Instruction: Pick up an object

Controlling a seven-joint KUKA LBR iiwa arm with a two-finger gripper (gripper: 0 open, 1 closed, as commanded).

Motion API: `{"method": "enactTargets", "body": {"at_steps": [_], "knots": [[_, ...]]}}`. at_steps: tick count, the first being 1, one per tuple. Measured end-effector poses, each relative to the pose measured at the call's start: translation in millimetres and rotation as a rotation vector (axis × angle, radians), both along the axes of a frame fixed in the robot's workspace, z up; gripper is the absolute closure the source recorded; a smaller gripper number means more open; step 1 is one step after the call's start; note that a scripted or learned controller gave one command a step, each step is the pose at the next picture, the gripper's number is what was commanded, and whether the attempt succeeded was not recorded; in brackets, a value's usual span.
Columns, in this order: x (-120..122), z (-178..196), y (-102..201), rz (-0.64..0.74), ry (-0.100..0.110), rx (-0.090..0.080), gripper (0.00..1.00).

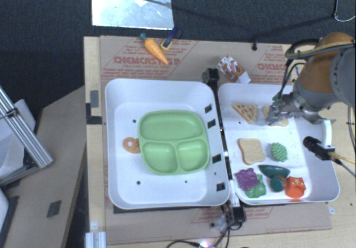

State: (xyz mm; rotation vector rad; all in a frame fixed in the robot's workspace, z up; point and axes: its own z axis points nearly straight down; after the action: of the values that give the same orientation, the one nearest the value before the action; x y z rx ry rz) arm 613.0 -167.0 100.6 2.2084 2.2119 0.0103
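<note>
Dark carpet surrounds my bench, where two white bins sit side by side. At nine o'clock, the left bin holds a green tray with a pretzel just beside it. At three o'clock, the right bin carries the toy food: a cracker at its twelve o'clock end, toast in the middle, a green leafy piece beside that, then grapes, a dark green piece and an orange-red piece along the six o'clock edge. A carrot lies outside both bins, at twelve o'clock.

My pincer is down in the right bin near its twelve o'clock end, just beside the cracker, over something pale I cannot identify. Whether my tips stand apart or together I cannot tell, and I see nothing between them.

By my judgement the pick is not yet done: the reach looks made, but a grip and a lift are both left. Every piece I can see lies flat in its bin.
</note>
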Motion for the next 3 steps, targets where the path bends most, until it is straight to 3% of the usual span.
{"method": "enactTargets", "body": {"at_steps": [1, 2, 3], "knots": [[-0.7, 43.6, -1.7, 0.001, 0.011, 0.006, 1.00], [-3.2, 96.5, 7.5, 0.003, 0.009, 0.005, 1.00], [-1.8, 126.2, 7.5, 0.003, 0.011, 0.005, 1.00]]}}
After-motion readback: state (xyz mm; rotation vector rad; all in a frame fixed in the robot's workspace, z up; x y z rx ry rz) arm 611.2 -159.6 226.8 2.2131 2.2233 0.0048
